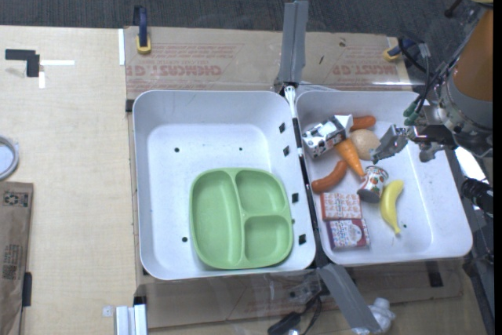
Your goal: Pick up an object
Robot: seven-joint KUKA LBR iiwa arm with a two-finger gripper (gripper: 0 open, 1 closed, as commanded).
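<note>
1. Right bin (455, 243) carrying all the candidates; left bin (157, 169) bearing a green divided plate (241, 218), not a likely pick.
2. Gripper (392, 143) over the upper middle of the right bin, reaching in from the right edge; fingers spread apart, nothing between them.
3. Nearest things: pale round onion-like item (363, 140) just left of the fingertips, small patterned cup (374, 182) just below them, tilted on its side.
4. Banana (391, 204) below the gripper, a bit further than the cup; long axis running roughly up-down in view, slightly slanted, free on the right side.
5. Carrot (351, 157) lying diagonal, touching the onion-like item; red sausage-shaped piece (329, 176) diagonal too, lower-left of the carrot.
6. Small milk carton (326, 134) at the upper left of the pile, well left of the gripper; two flat red packets (343, 220) side by side near the bin's front.
7. Judgement: shortest move is down and slightly toward the view's bottom-left, onto cup or onion-like item; crowding there raises the risk of nudging the carrot. Banana cleaner, jaws best closing across its short axis.
</note>
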